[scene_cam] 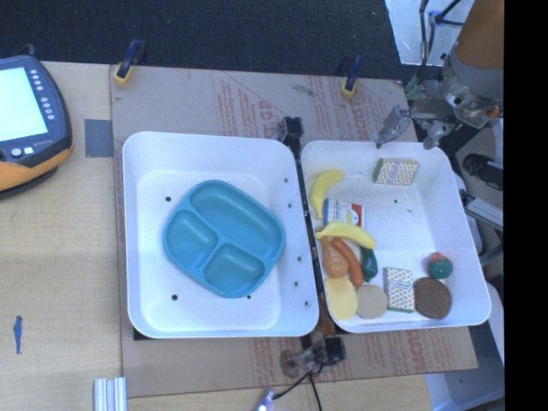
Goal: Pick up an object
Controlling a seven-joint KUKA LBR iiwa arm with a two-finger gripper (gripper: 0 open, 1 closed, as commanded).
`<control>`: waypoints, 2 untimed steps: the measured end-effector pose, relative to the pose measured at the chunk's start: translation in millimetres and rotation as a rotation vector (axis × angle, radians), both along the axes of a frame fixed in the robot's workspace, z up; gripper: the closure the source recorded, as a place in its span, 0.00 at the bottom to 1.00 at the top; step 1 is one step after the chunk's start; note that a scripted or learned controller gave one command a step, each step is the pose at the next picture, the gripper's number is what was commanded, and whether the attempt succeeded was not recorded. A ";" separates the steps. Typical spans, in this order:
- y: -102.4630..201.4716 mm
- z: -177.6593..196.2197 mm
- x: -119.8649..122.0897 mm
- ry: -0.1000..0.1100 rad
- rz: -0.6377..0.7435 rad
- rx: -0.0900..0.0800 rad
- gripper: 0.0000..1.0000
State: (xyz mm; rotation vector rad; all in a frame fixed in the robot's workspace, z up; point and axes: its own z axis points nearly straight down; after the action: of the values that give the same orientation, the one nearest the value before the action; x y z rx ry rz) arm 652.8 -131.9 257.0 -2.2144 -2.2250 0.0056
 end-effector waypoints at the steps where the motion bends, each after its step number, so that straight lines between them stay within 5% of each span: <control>1: 38.4 -73.5 -87.8 0.002 0.000 0.000 0.00; 2: 30.3 -166.2 -121.5 0.002 0.001 0.001 0.00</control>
State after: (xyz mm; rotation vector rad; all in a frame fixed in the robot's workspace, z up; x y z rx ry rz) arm 531.3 -101.6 90.8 -2.2123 -2.2249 0.0066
